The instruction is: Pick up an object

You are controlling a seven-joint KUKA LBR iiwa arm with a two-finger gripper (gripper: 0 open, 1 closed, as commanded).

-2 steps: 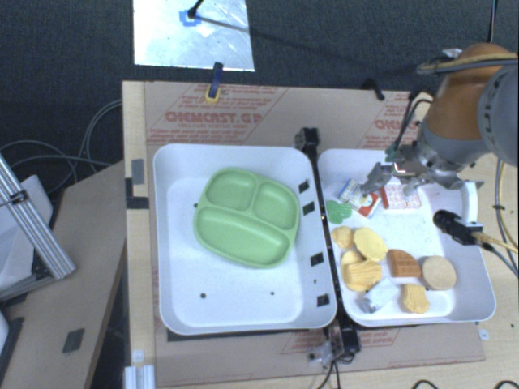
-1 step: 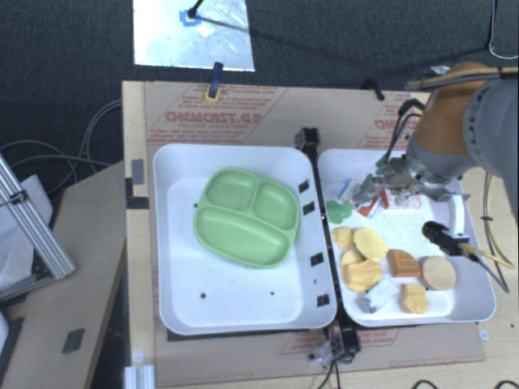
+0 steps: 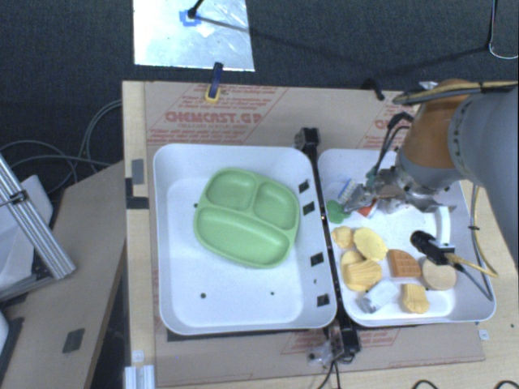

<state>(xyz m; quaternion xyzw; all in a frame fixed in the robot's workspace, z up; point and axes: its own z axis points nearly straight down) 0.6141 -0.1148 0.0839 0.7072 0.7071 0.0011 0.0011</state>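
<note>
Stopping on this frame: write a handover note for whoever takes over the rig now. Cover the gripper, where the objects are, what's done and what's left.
Gripper: low over the upper left of the right bin, beside a small green piece and a red-orange piece; I cannot tell whether it is open or shut.
Also in that bin: yellow pieces, a brown square piece and a pale round piece.
Left bin: a green divided plate.
Done: approach only; no pick is visible.
Left: grasp one object and lift it.

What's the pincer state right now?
Pincer: cannot be told. It is over the right bin, beside a small green piece.
</note>
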